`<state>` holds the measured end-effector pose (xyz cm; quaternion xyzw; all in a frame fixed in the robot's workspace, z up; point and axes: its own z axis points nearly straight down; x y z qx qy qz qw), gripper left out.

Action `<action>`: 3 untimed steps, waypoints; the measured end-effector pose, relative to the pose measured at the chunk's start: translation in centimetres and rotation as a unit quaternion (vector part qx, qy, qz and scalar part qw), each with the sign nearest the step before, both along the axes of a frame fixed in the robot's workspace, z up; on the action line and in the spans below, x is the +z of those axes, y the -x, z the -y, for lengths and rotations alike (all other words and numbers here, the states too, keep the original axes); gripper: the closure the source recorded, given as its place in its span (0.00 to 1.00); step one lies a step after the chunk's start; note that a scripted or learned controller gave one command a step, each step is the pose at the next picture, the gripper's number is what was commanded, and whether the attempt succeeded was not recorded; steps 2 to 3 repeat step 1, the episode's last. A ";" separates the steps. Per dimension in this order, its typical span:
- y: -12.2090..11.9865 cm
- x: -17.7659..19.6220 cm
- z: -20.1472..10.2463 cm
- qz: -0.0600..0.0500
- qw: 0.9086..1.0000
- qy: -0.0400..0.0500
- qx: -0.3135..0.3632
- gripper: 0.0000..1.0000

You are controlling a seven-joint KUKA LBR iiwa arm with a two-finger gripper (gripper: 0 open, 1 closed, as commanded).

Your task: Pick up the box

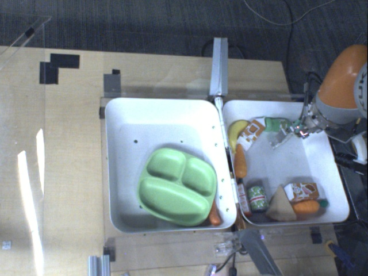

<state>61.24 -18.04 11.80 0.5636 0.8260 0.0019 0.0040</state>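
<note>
Across the bench [69,171]: 2 white bins side by side, 1 arm.

Left bin [123,131]: 1 green sectioned tray [177,186], three compartments, sitting toward 5 o'clock of the bin. 1 small orange item [214,217] touching the tray's 4 o'clock edge, against the bin's right wall; looks like a carrot tip, partly hidden.

Right bin [328,171], item count:
- 1 yellow banana-like piece [236,130] at 10 o'clock corner.
- 1 white/orange box [250,133] just beside it, at its 3 o'clock side, tilted. Orange print on white; text too small to read.
- 1 green-and-white packet [275,124] at 12 o'clock, touching or overlapping the box; cannot tell which.
- 1 orange carrot [240,163] along the left wall at 9 o'clock.
- 1 slim bottle with red label [244,199] at 7 o'clock against the wall; label unreadable.
- 1 small can [257,196], green label, just beside the bottle.
- 1 tan wedge-shaped item [279,207] at 6 o'clock.
- 1 small carton [301,191], orange/brown print, unreadable, touching the wedge.
- 1 second carrot [307,207], green end pointing to 3 o'clock, lying by the carton's 6 o'clock edge.

Arm: orange band [342,85] at 3 o'clock of frame. Gripper [296,131] low over the right bin's 1 o'clock area, near the green packet and to the 3 o'clock side of the box, apart from it. Jaw state: cannot tell, too blurred.

No brand legible anywhere.
</note>
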 end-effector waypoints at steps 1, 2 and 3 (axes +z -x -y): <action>-0.3 1.3 -0.1 0.004 1.000 0.001 0.002 1.00; -0.3 1.3 -0.1 0.004 1.000 0.001 0.002 1.00; -0.3 1.3 -0.1 0.004 1.000 0.001 0.002 1.00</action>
